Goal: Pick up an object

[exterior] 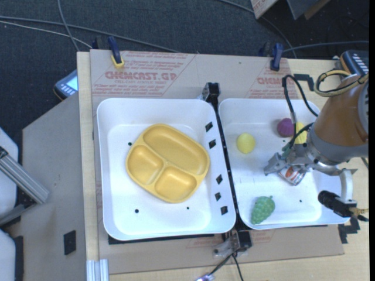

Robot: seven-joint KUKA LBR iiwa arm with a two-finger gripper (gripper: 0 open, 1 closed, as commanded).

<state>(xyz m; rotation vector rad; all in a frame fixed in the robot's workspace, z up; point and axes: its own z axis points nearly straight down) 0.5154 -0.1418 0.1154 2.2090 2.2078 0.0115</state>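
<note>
Fingers [285, 167] low in right bin [258, 212], mid-floor

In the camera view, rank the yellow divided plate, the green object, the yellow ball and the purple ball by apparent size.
1. Yellow divided plate, by far the largest.
2. Green object.
3. Yellow ball and purple ball: they look about alike, so I would not rank them.

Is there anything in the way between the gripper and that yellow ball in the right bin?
Nothing visible stands between them. The gripper sits low in the right bin, beside a small red and white object. The yellow ball lies apart, up and to its left in the view, with bare bin floor between. The purple ball is off that line.
</note>
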